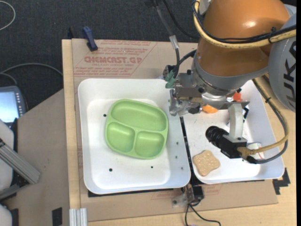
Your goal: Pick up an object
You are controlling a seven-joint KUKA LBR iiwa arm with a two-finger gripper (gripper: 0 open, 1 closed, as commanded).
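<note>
Board at the table's (47, 126) far edge reads "CHEMCAST" (110, 59) (claw (188, 102) state: honestly can't tell), green tray (137, 128) in left bin (89, 126).

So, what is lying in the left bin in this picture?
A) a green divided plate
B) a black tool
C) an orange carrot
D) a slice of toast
A: the green divided plate lies alone in the left bin, while the toast-like piece lies in the right bin.
</note>
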